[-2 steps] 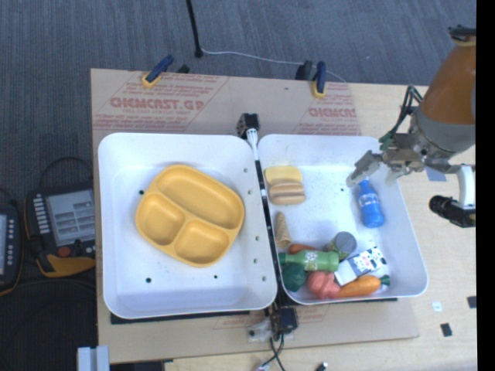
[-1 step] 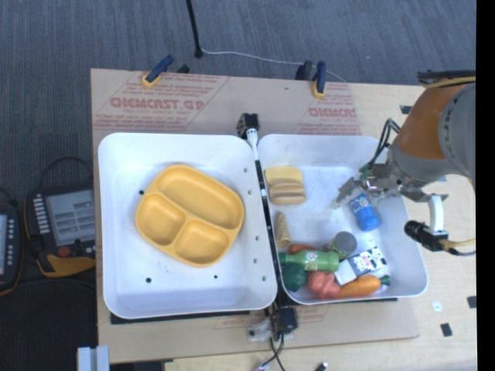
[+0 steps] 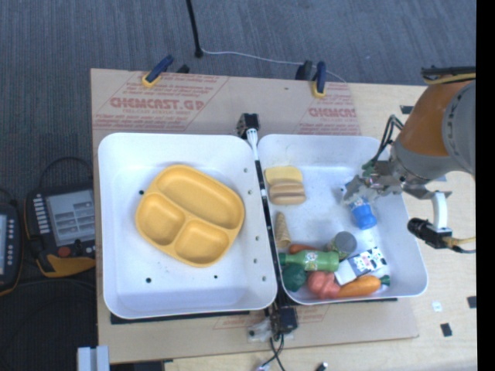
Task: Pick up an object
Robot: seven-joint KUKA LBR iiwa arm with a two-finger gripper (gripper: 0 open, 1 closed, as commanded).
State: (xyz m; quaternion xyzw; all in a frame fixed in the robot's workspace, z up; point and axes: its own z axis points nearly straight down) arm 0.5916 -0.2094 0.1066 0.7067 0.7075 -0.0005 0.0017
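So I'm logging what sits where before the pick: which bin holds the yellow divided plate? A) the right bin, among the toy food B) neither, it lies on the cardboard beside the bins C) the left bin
C: the yellow divided plate lies alone in the left bin, while the toy food, such as the carrot, is in the right bin.

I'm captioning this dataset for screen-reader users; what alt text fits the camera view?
A grey-and-orange robot arm's end effector hangs over a blue object in the right white bin, which also holds toy food. The left bin holds a yellow divided tray.
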